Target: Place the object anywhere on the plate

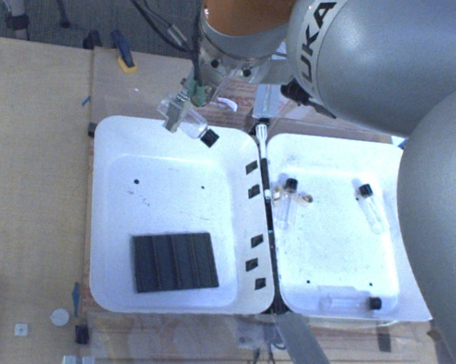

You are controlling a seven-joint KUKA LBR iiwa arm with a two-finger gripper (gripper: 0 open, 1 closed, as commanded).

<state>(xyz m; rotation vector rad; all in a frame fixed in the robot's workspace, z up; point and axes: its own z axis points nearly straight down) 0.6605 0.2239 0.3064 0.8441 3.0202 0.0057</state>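
Note:
A black ridged plate (175,261) lies flat in the front half of the left bin (110,204). My gripper (188,106) hangs over the far rim of that bin, well behind the plate. Its fingers are shut on a clear tube with a black cap (195,127). The tube lies crosswise under the fingertips, its cap pointing right and slightly toward the front. The orange band and the grey arm cover the upper right of the view.
The right bin (394,239) holds three more clear tubes with black caps: one by the divider (288,199), one at the far right (372,206), one at the front (347,300). Black clips (255,217) line the rim between the bins.

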